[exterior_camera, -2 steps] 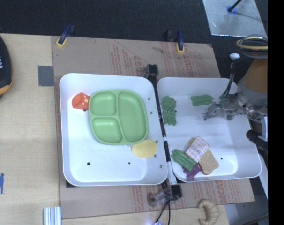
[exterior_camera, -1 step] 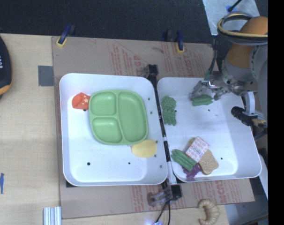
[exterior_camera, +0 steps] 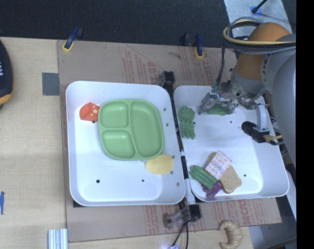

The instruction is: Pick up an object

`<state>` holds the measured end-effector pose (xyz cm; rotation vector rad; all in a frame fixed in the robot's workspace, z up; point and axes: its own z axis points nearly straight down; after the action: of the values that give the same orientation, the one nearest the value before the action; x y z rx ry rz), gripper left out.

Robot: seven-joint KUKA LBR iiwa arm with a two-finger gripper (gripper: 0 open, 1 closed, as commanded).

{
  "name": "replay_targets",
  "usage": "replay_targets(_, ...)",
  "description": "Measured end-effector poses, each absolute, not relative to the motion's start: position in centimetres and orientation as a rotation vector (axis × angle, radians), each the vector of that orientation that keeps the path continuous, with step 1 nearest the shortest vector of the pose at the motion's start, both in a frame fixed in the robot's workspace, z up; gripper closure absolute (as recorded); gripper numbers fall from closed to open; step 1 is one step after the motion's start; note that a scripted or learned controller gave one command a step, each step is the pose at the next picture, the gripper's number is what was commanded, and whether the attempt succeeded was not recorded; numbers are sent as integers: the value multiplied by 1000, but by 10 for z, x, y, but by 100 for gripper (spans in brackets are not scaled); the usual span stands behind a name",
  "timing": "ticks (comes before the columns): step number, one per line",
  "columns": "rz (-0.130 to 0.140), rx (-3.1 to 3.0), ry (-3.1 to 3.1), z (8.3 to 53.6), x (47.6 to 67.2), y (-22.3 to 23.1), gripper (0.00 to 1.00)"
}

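My gripper (exterior_camera: 217, 106) hangs over the far part of the right bin (exterior_camera: 266, 165), under the grey wrist with its orange band. A small green object (exterior_camera: 219, 110) shows between its fingers, and they are shut on it. A green broccoli-like piece (exterior_camera: 186, 121) lies just left of the gripper, by the bin's left wall. At the near side of the same bin lie a green pod (exterior_camera: 200, 175), a pink-and-white packet (exterior_camera: 218, 164), a brown slice of bread (exterior_camera: 230, 180) and a small purple piece (exterior_camera: 211, 191).
The left bin (exterior_camera: 84, 185) holds a green divided plate (exterior_camera: 131, 128), a red piece with a yellow star (exterior_camera: 89, 111) at its far left and a yellow lemon-like piece (exterior_camera: 159, 164). A tan curled thing (exterior_camera: 231, 233) lies on the bench in front of the bins.
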<state>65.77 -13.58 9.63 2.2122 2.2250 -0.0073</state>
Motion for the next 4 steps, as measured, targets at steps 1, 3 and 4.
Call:
replay_targets(1,10,2209,2211,285,658,-183,0)
replay_targets(3,-10,2229,2234,152,483,-141,0)
replay_targets(4,-5,2216,2235,88,524,-113,0)
